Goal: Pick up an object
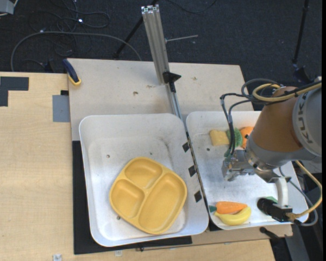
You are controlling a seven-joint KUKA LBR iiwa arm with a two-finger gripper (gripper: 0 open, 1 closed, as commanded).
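While we are hovering our gripper (pixel 232 171) over the right bin (pixel 206 170), finger spread impossible to tell, the yellow block (pixel 218 138) is lying nearest, at eleven o'clock.

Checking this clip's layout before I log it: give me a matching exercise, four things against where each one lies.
Things:
1. yellow divided plate
2. carrot
3. banana
4. claw

Places:
A. right bin, middle, above the floor
B. left bin, near its front
C. right bin's front edge, just behind the banana
D. right bin's front edge, nearest the camera

Pairs: 1-B, 2-C, 3-D, 4-A
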